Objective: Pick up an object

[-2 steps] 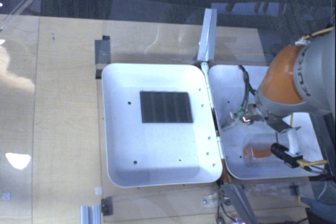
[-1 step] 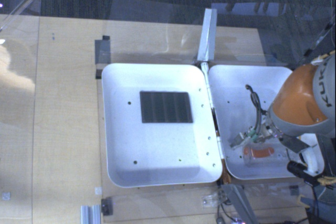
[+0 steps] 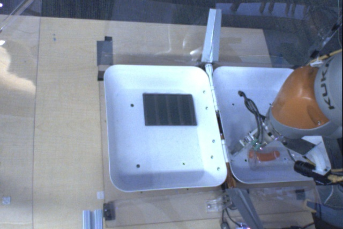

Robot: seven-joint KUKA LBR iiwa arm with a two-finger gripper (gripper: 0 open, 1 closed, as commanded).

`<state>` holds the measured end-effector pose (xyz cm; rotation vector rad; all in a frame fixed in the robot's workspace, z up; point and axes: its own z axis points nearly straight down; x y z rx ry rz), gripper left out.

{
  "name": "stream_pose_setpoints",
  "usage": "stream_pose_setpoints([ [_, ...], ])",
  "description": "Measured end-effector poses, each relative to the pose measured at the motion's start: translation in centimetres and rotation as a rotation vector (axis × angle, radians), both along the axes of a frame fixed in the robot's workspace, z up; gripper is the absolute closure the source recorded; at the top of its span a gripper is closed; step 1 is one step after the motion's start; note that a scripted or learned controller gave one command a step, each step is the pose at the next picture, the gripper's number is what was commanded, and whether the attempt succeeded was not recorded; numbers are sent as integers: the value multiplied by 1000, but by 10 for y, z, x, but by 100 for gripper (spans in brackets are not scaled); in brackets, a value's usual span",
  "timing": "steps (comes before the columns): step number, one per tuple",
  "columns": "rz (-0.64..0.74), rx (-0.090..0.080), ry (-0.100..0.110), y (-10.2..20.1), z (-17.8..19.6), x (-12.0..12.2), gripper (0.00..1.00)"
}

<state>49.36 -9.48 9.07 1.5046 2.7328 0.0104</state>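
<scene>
A small orange-red object (image 3: 266, 156), seemingly in clear wrapping, lies near the front of the right bin (image 3: 236, 94). My gripper (image 3: 255, 142) is low in that bin, just above and to the left of the orange object, with the arm's orange band (image 3: 300, 102) behind it. Whether it touches the object is unclear from this view. A dark ribbed rectangular pad (image 3: 169, 109) lies flat in the middle of the left bin (image 3: 123, 131).
A black cable (image 3: 250, 105) loops from the wrist over the right bin's floor. A metal post (image 3: 211, 35) stands behind the seam between the bins. Clear panels surround the wooden bench (image 3: 53, 115). Brackets and cables sit at the front right edge.
</scene>
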Motion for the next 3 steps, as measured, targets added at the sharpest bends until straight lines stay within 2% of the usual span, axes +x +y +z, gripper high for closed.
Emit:
stream_pose_setpoints([
  [1,0,0,-11,1,13,4,100],
  [2,0,0,-10,1,13,4,0],
  [3,-208,8,9,3,-1,52,0],
])
